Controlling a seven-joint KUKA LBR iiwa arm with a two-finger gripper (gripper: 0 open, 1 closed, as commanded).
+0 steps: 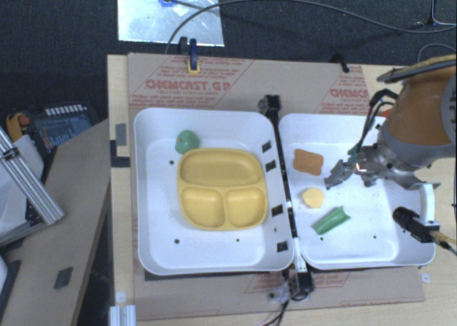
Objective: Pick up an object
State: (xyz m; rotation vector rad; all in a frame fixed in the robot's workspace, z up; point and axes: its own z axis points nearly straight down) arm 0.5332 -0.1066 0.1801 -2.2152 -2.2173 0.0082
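**A:** Gripper point(335, 175) hovering in the right bin point(378, 250), jaws parted, nothing held. Yellow piece point(312, 197) sits at its seven o'clock.

**B:** Risk? Orange block point(308, 162) crowds close; a slanted descent nudges both away.

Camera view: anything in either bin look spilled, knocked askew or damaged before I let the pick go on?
Nothing stands out. In the left bin the yellow divided tray lies flat with a green lump at its far corner. In the right bin the orange block, yellow piece and green wedge lie apart, beside the gripper.
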